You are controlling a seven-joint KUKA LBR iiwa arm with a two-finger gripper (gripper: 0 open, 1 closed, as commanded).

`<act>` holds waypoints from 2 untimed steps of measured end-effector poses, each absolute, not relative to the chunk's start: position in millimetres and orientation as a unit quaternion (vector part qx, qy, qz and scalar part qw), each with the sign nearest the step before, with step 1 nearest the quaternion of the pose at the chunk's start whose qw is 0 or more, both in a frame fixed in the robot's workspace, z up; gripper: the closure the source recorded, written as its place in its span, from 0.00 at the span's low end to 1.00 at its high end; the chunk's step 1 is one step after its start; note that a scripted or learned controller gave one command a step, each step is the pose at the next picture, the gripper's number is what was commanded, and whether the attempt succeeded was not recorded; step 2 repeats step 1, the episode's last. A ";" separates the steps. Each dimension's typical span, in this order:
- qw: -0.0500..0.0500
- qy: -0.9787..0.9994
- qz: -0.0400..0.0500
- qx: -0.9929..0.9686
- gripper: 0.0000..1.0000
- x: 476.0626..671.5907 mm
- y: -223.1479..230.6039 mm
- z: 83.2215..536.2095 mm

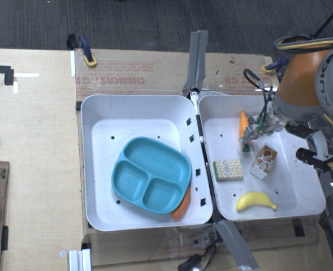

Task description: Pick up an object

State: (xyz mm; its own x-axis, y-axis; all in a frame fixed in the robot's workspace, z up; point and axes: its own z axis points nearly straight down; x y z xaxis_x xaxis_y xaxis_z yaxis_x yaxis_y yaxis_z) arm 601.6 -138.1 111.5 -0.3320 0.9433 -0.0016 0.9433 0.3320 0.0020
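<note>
1. My gripper (250,135) hangs low in the right bin (302,210), near its far-left part, just beside an orange carrot-like piece (243,123). I cannot tell how my gripper is set or whether it has hold of anything; the view is too small and cluttered there.
2. The nearest candidates lie in this same bin: the orange piece by the gripper, a small carton (263,162) just nearer the camera, a patterned sponge-like block (228,170) to its left, and a banana (255,201) by the near wall.
3. Handling, as I judge it: the orange piece looks like a light, stiff, smooth toy, likely to slip, so I would take it across its narrow middle. The carton should be light and crushable; grip its flat sides gently.
4. The left bin (93,168) holds a blue divided tray (151,175) with another orange piece (181,206) tucked under its near-right edge.
5. Writing: the cardboard (126,69) on the bench behind the bins bears red print, reversed, perhaps "GRAINGER". The carton's print is unreadable.
</note>
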 end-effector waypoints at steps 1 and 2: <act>0.001 0.854 0.000 0.521 1.00 598.6 -70.6 247.7; 0.001 0.854 0.000 0.521 1.00 598.6 -70.6 247.7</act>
